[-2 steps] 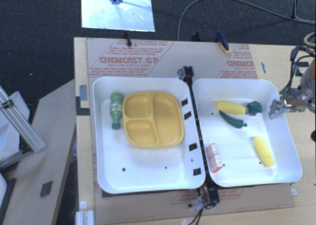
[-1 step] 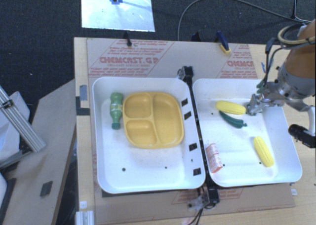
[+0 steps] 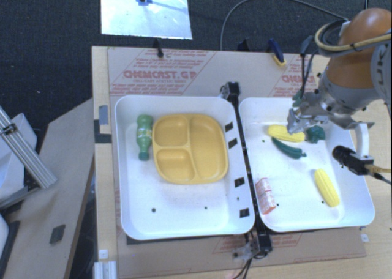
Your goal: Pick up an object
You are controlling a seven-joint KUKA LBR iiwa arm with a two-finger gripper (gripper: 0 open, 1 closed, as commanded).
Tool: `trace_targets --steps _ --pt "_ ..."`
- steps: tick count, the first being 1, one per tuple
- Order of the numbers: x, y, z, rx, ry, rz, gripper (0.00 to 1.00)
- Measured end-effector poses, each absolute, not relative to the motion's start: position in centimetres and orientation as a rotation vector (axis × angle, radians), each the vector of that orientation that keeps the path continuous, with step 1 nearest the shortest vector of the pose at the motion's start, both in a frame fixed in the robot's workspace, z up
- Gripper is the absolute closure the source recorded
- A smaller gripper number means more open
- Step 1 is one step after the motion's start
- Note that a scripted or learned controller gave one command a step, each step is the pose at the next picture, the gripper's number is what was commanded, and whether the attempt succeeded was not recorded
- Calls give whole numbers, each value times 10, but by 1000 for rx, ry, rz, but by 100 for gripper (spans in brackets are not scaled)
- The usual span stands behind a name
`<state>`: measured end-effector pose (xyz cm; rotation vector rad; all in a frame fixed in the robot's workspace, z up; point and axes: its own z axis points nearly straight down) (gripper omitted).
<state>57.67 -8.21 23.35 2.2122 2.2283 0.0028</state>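
My gripper (image 3: pixel 298 122) hangs low over the far part of the right bin (image 3: pixel 306 219), right above one end of a yellow corn cob (image 3: pixel 283 133). A dark green pepper-like piece (image 3: pixel 288 148) lies just in front of that cob. A small teal object (image 3: pixel 316 134) sits right of the gripper, partly hidden by it. A second yellow corn cob (image 3: pixel 326 186) lies near the bin's right side. A red and white can (image 3: pixel 264 195) rests on its side at the bin's left wall.
The left bin (image 3: pixel 184 223) holds a yellow divided plate (image 3: pixel 187 148) and a green bottle (image 3: pixel 144 136) lying beside it. A black divider (image 3: pixel 241 149) runs between the bins. A black cylinder (image 3: pixel 350 159) on the arm juts over the right bin.
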Motion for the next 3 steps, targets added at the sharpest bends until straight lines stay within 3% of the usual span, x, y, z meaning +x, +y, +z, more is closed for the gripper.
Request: trace_targets --steps 2,3 --pt "615 22 235 2209 2231 7 100" --pt "624 63 234 2211 2229 4 100"
